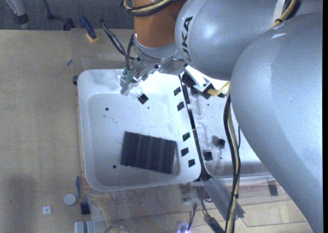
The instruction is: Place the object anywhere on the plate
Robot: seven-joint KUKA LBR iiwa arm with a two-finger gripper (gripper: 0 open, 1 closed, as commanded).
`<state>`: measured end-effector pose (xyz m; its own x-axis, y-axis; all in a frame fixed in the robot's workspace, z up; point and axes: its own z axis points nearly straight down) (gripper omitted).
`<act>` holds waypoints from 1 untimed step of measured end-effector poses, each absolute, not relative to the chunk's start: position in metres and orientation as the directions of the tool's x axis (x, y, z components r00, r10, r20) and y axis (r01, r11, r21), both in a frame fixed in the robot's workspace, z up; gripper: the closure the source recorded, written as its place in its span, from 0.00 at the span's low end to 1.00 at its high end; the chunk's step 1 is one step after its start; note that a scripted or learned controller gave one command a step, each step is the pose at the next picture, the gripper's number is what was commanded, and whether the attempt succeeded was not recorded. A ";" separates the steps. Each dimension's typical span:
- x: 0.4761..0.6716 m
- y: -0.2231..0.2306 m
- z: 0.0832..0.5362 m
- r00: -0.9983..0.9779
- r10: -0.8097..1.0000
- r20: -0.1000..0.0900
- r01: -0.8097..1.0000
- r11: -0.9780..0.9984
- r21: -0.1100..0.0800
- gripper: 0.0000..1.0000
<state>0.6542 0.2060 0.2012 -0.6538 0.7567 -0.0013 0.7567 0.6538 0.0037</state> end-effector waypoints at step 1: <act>0.663 0.169 0.154 -0.848 0.530 0.001 0.530 0.848 0.000 1.00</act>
